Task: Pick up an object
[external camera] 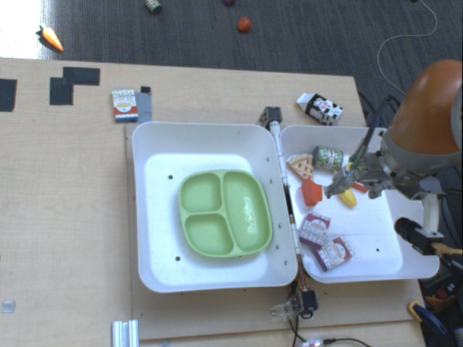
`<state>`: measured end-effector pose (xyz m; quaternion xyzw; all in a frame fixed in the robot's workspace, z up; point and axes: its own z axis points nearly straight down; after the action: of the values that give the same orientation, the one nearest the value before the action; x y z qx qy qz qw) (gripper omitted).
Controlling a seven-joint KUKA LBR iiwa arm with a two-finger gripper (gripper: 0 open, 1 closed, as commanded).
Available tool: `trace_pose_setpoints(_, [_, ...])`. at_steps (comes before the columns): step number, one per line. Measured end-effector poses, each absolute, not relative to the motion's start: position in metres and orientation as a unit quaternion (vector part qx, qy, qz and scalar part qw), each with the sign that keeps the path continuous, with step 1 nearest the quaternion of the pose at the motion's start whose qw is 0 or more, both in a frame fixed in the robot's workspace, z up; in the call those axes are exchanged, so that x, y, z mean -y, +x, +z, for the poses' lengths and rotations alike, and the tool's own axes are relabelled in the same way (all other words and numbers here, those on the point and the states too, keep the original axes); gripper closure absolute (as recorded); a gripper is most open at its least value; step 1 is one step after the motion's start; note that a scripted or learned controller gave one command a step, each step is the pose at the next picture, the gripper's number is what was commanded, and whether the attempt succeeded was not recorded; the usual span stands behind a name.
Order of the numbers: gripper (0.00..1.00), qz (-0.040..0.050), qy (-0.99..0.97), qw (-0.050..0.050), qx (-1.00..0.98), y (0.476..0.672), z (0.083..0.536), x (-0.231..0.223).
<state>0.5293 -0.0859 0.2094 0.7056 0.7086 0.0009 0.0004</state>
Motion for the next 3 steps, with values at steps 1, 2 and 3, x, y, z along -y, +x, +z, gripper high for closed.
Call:
trace_pose_setpoints(1, [0.00,0.0036,0.707,0.005,-0.707,0.493,0.097,0.101])
trace_pose_setpoints(2, [1.00,0.0062,0.706,0.005,-0.708,0.495,0.108,0.098])
trace_pose_setpoints(3, [0.00,0.0058,0.706,0.005,-0.708,0.495,0.108,0.098])
